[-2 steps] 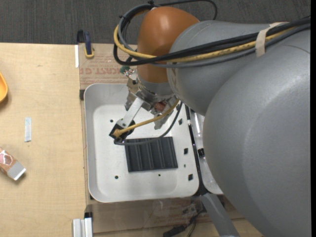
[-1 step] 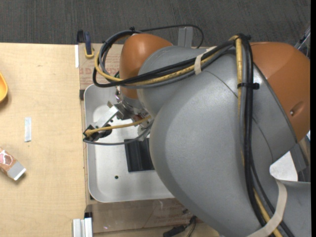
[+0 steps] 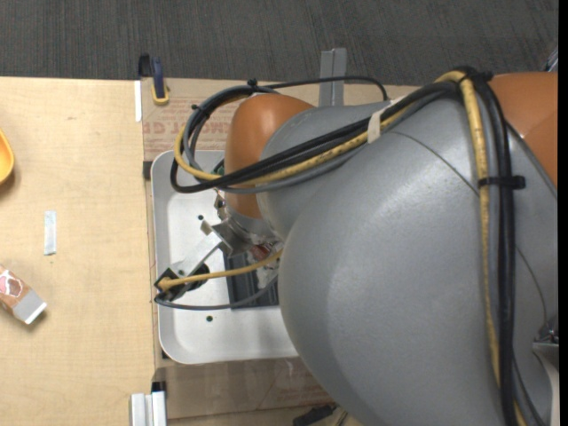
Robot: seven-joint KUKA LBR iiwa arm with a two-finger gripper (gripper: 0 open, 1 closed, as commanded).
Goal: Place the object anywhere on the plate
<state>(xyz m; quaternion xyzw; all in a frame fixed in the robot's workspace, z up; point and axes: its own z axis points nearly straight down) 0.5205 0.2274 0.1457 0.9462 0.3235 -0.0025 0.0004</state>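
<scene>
Camera view: my end effector [image 3: 238, 257] is down over the white bin [image 3: 182, 331], but I can't tell how open it is or whether it's got anything, since my own arm [image 3: 399, 264] sits on top of it. Most of the bin is hidden too. Way off left on the table [image 3: 80, 149] there's a small packet [image 3: 18, 295] and an orange thing [image 3: 3, 158], cut off at the edge.

Even, bright overhead light, soft shadows, mild sheen on the arm [image 3: 417, 264]; focus sharp throughout.
</scene>
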